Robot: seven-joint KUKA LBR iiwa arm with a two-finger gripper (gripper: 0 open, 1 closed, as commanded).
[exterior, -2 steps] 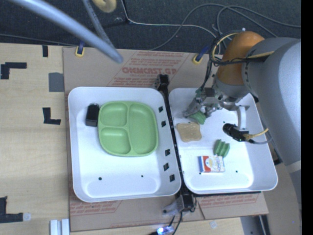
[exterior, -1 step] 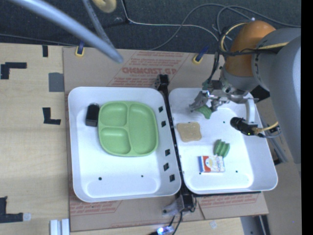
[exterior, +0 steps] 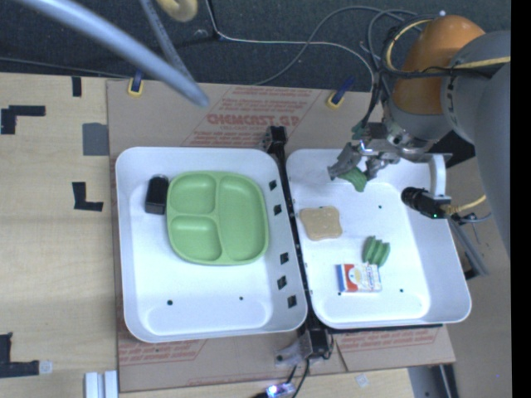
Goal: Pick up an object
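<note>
My gripper (exterior: pixel 355 172) hangs over the back of the right bin (exterior: pixel 415 305), below the orange band of the arm. A small green object (exterior: pixel 358 180) sits between its fingers, and the gripper is shut on it. Lower in the same bin lie a tan slice of bread (exterior: pixel 320 222), a ribbed green piece (exterior: pixel 376 250) and a small white box with red and blue print (exterior: pixel 358 278).
The left bin (exterior: pixel 137 288) holds a green divided plate (exterior: pixel 218 217) with a black block (exterior: pixel 156 195) at its left side. A black divider (exterior: pixel 286 222) runs between the bins. Cables hang behind the right bin.
</note>
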